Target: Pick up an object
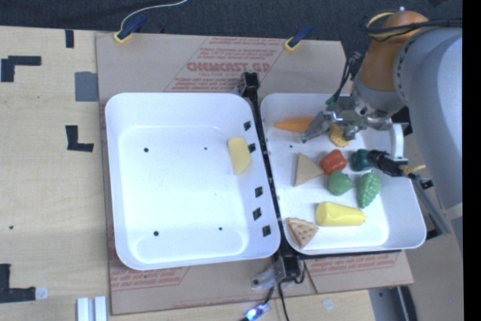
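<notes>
With the gripper (333,125) spread open low over the right bin (406,237), carrot (294,125) just left and a yellow piece (340,136) beneath, closing may nudge both and grasp neither.

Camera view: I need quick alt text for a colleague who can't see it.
The gripper hangs over the back of the right bin, beside an orange carrot, above a cluster of toy foods including a yellow corn cob. The left bin holds one pale yellow piece near its right wall.
</notes>
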